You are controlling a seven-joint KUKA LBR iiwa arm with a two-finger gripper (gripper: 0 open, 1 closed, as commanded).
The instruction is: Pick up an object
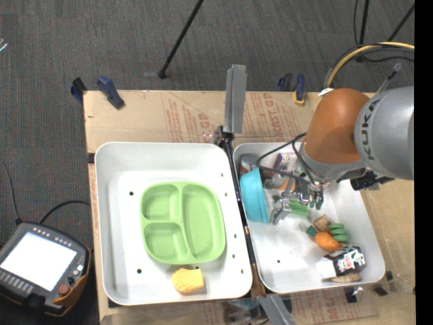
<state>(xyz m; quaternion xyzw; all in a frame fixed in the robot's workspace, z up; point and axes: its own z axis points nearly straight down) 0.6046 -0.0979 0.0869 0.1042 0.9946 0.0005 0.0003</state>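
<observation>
1. Where the arm's grey shell shows at right, the letters "KUKA" (366,135) read sideways.
2. The gripper (295,204) hangs low in the right bin (291,269), just beside a blue bowl (253,195); whether it grips anything, I cannot tell.
3. A toy carrot (328,240) lies nearer, right.

arm (389,131): "KUKA" in dark letters on the grey housing
cardboard sheet (176,114): faint red print, too blurry to read
</observation>
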